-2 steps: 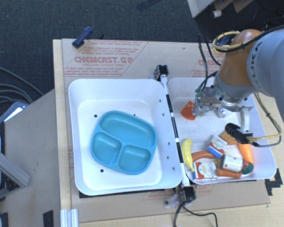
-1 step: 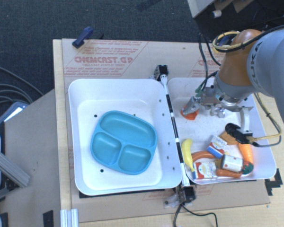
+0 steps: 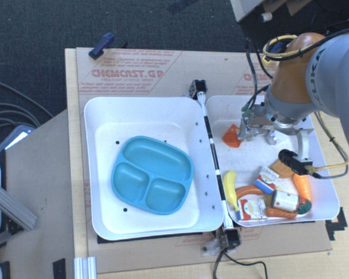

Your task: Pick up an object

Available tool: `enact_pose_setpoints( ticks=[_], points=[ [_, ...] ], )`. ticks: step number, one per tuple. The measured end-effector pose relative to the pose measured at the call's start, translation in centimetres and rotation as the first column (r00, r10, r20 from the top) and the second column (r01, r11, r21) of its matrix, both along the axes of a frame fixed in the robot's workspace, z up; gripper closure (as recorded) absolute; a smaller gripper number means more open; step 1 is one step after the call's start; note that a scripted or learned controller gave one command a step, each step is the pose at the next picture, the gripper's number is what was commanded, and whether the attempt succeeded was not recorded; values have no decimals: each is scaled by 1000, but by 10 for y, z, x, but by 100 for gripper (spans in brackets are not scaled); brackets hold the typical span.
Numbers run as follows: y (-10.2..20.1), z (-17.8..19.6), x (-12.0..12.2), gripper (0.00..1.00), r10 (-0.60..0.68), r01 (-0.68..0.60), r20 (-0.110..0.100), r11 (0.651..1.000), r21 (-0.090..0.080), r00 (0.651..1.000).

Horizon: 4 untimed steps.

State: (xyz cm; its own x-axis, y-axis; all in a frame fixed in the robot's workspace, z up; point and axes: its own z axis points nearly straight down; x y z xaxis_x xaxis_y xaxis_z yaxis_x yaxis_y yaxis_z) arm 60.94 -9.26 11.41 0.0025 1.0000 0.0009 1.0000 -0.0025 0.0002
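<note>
In the right bin [image 3: 320, 156], the gripper [image 3: 244, 133] pinches an orange piece [image 3: 231, 136].

Dark carpet [image 3: 104, 10] fills the frame's top and upper left, black cables [image 3: 14, 106] curl at the left edge, and a printed brown board [image 3: 134, 71] covers the bench in the middle.

Divided plate [image 3: 152, 175] in left bin [image 3: 99, 156] — toy food heap [image 3: 270, 196] in right bin [image 3: 331, 205], near corner.
</note>
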Motion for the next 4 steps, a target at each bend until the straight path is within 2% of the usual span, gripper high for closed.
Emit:
enact_pose_setpoints(
  ticks=[1,2,3,4],
  points=[
    [0,0,0,0,0,0,0,1000,0,1000],
    [0,10,0,100,0,0,1,1000,0,1000],
    [0,10,0,0,0,0,1,1000,0,1000],
    [-14,-30,36,0,3,-3,-1,1000,-1,1000]
  ],
)
